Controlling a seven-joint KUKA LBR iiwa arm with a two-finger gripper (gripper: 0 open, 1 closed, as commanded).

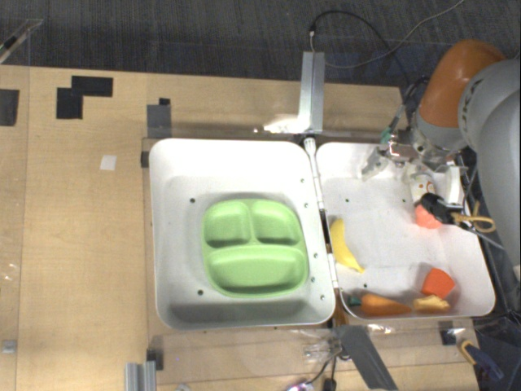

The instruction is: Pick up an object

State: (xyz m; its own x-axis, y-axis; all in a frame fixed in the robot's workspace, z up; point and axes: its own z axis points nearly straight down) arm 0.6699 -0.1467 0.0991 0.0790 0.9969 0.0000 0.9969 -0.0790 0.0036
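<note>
**Pincer at the right bin's far end**

The banana (343, 247) is lying against the right bin's (383, 218) left wall, its long axis running far to near. The arm (488, 120) is reaching in from the right, bending down. The pincer (382, 160) is sitting well apart from the banana, beyond it; how far it is open cannot be told.

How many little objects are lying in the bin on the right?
5: banana by the divider, carrot and yellow piece at the near wall, orange block beside them, red piece by the arm. The arm may hide more.
</note>
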